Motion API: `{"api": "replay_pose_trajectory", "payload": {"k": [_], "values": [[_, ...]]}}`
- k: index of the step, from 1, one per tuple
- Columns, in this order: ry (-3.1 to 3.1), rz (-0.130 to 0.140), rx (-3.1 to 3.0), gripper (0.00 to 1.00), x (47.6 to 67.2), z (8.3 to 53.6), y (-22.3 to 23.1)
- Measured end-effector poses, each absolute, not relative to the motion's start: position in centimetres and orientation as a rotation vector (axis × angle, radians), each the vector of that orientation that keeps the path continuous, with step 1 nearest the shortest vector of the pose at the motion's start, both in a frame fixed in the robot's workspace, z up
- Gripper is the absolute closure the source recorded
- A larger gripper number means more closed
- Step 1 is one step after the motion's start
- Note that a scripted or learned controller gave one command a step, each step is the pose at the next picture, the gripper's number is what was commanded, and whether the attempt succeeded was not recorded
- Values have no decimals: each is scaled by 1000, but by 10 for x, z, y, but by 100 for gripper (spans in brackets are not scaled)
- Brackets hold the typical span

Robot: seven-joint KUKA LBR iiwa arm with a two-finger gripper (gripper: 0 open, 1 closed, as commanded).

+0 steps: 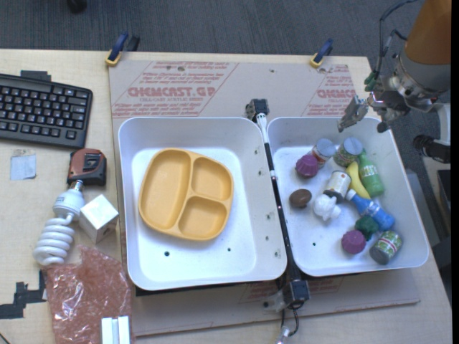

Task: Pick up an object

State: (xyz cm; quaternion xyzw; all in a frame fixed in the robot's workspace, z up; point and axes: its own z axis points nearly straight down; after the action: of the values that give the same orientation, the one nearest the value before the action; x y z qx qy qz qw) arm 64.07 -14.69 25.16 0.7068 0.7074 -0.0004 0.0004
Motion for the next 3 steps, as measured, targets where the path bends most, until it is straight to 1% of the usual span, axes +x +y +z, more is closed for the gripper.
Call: {"api": "replay_pose_trajectory", "payload": {"k": [1, 2, 3], "values": [[2210, 14, 2208, 0, 649, 132, -167], [2220, 1, 2220, 0, 639, 115, -154], [2215, 4, 2216, 100, 641, 130, -155]]}}
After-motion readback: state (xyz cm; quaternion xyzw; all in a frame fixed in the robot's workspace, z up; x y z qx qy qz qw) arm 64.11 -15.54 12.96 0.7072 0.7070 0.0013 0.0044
